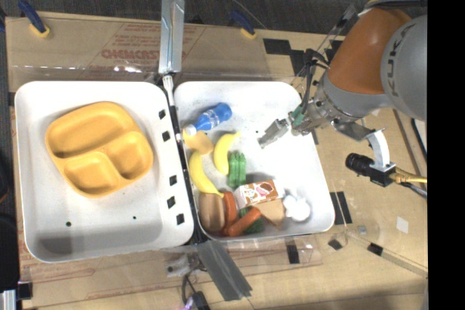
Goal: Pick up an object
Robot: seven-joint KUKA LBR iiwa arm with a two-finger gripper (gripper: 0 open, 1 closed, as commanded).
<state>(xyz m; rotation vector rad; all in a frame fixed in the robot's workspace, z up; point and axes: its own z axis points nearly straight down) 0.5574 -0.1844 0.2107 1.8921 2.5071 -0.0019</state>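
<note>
Above the right bin (309, 94), the gripper (270, 134) hangs slightly parted and empty, risking a slip among crowded bananas (203, 163).

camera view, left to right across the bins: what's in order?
yellow divided tray → bin divider → blue bottle → white ball → gripper → orange wrist band

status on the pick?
Gripper above right bin, nothing visible between fingers. Bottle, bananas untouched, piled left of it. Path unobstructed.
</note>
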